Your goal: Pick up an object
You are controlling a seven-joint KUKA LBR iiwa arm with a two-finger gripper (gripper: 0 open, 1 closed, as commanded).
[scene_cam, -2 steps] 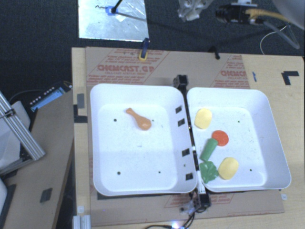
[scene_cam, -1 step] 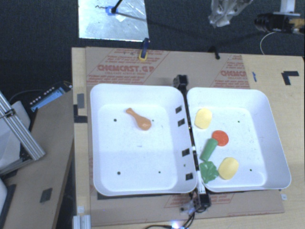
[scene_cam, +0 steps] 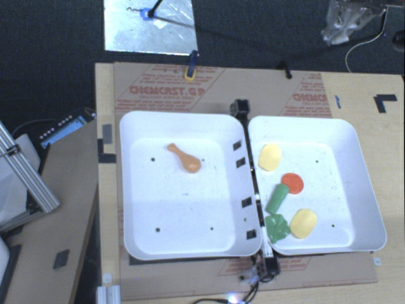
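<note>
Bright even light, soft focus overall (glare on foil sheet (scene_cam: pixel 150 18)), faint shadows.

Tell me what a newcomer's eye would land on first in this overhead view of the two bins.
The cluster of bright items in the right bin stands out first: a red disc with two yellow pieces and a green piece beside it, near the divider. Next comes the lone orange spoon-shaped item in the left bin. Behind the bins, a shiny foil sheet lies on the dark floor.
</note>
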